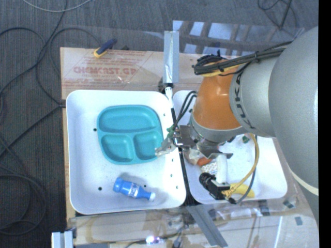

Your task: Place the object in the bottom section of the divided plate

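A teal divided plate (100,127) lies in the left bin (77,154), with one wide section at the far side and two smaller ones at the near side. All three sections look bare. My gripper (166,146) hangs low over the wall between the two bins, right at the plate's near-right corner. A small green bit (170,133) shows by the gripper, and I cannot tell what it is. A blue bottle with a white cap (132,189) lies on its side in the left bin, near of the plate.
The grey and orange arm covers most of the right bin (271,182). A small orange-red thing (205,161) shows there, partly hidden under the wrist. A yellow and blue tool (105,46) lies on the board beyond the bins.
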